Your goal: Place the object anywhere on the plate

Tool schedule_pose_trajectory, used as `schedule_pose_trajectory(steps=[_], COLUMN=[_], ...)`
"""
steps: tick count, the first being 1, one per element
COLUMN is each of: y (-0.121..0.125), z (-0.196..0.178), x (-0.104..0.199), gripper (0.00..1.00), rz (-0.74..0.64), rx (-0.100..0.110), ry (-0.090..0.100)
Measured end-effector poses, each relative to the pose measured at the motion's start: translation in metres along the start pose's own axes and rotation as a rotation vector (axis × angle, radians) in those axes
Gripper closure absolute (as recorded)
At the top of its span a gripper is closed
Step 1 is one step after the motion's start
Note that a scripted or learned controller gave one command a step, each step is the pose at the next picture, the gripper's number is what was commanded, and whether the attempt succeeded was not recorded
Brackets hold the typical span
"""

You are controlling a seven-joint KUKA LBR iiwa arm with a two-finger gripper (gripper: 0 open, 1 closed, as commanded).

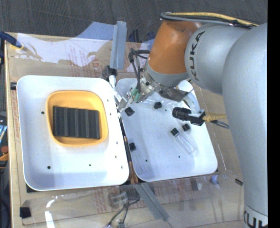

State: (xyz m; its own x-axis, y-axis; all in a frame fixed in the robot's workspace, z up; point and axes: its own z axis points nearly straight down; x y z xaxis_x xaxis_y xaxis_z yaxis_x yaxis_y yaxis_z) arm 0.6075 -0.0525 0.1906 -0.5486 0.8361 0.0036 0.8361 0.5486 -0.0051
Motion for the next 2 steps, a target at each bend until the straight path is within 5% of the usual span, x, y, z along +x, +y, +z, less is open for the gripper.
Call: schedule_pose_trajectory(steps=[1,2], y=[0.0,0.045], z=[0.0,-0.001], x=[0.0,0.045], gripper=[0.0,0.0], rz=[0.0,-0.052], rx=[0.0,-0.004], ry=[-0.001,-0.004])
